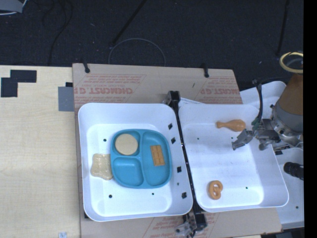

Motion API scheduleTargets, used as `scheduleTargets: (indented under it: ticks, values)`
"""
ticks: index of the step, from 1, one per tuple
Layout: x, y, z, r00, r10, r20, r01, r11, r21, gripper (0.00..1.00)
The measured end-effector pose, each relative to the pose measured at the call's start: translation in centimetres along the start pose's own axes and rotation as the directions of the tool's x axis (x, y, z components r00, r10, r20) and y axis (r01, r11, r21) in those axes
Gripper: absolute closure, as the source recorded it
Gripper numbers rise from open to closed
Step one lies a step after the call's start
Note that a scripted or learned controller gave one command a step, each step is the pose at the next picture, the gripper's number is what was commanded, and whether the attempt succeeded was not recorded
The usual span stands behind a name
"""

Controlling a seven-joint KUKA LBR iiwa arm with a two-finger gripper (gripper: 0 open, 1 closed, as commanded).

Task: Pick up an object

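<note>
The drumstick lies in the right bin, near its far wall, just up and left of the gripper. The jaws' gap can't be told. Best to centre over its thick end, descend squarely, then close; the pretzel sits well apart

The two white bins stand side by side on a brown cardboard sheet. This sheet lies on a light wooden bench. On the far side, the floor is dark.

Two white bins, one blue tray, and five food items.
</note>
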State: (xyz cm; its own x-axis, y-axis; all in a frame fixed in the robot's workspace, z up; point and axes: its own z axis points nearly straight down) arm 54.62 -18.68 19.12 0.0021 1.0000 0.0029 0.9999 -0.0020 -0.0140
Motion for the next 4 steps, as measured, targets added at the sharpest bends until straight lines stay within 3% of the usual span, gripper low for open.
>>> scheduleTargets:
  ticks: [1,3,4]
  values:
    - [0.0,0.3,-0.7,1.000,-0.002,0.003,0.002,1.000,-0.013,0.00]
    - [1.1,0.2,10.3,1.000,-0.002,0.000,0.002,1.000,-0.006,0.00]
    - [1.0,0.3,9.1,1.000,0.001,0.001,-0.001,1.000,-0.008,1.00]
